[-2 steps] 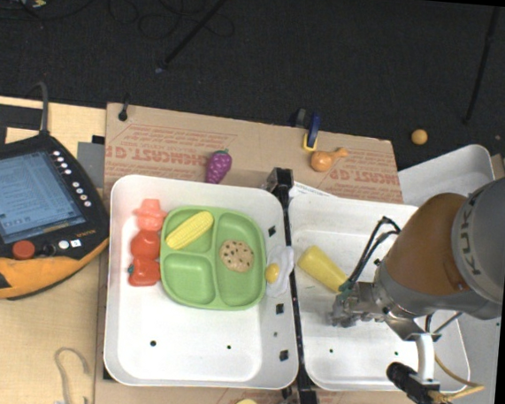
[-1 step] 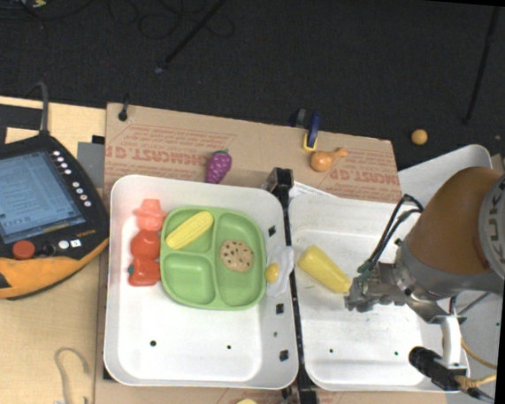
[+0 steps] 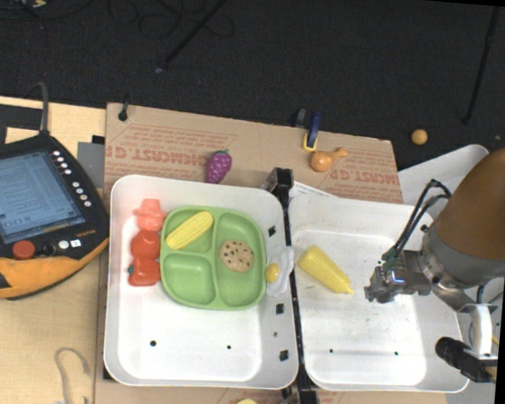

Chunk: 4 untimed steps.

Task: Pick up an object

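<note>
Gripper (image 3: 385, 288) low in right bin (image 3: 353, 362), finger state untellable, beside yellow cone (image 3: 324, 269): likely to nudge it away and miss.

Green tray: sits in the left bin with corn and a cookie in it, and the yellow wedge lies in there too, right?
Not quite. The camera view shows the yellow wedge in the right bin, left of the hand. The green tray does sit in the left bin with corn and a cookie.
</note>
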Each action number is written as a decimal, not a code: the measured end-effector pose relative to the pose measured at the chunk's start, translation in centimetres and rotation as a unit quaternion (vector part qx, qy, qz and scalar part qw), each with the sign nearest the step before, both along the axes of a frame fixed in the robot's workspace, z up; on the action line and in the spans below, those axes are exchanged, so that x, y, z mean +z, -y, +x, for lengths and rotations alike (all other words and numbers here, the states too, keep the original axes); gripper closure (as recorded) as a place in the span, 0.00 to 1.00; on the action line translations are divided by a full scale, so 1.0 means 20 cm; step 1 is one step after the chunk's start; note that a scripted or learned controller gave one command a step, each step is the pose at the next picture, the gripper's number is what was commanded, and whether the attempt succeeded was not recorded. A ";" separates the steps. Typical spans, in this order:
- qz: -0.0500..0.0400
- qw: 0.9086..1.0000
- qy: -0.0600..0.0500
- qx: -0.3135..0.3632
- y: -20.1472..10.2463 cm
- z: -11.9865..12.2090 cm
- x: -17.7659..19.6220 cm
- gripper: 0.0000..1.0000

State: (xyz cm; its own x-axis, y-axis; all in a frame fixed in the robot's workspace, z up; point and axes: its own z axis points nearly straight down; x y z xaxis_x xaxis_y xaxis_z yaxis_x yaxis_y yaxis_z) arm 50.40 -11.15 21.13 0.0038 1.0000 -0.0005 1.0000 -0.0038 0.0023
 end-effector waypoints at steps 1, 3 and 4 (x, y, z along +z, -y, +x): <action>0.000 1.000 -0.001 0.001 0.01 0.00 0.08 1.00; 0.001 1.000 -0.001 0.004 -0.42 0.20 0.08 1.00; 0.001 1.000 -0.002 0.004 -0.64 0.29 0.09 1.00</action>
